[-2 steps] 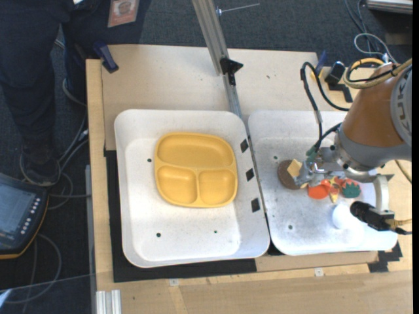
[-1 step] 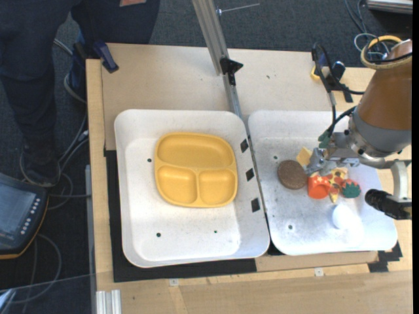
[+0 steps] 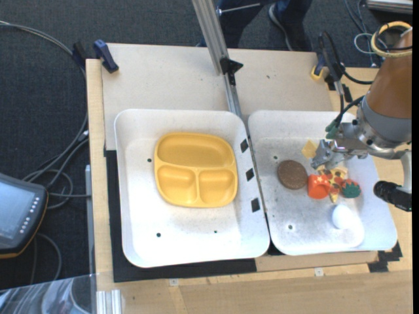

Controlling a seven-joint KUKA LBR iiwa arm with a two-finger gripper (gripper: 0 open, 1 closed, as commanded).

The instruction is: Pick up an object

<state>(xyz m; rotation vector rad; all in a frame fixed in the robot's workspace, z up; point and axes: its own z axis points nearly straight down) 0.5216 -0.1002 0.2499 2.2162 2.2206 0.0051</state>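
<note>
Where the bench sits on dark carpet | two bins | jaws' state unclear.

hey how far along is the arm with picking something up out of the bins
Done: the arm has reached into the right bin. In hand: the gripper sits low beside the orange toy and brown disc, with nothing seen between its fingers. Left: grasp and lift an object.

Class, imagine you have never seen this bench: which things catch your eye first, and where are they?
The yellow divided tray stands out, sitting alone in the left bin. In the right bin, a brown disc, an orange toy and a white object cluster together. The claw hangs just above them.
</note>
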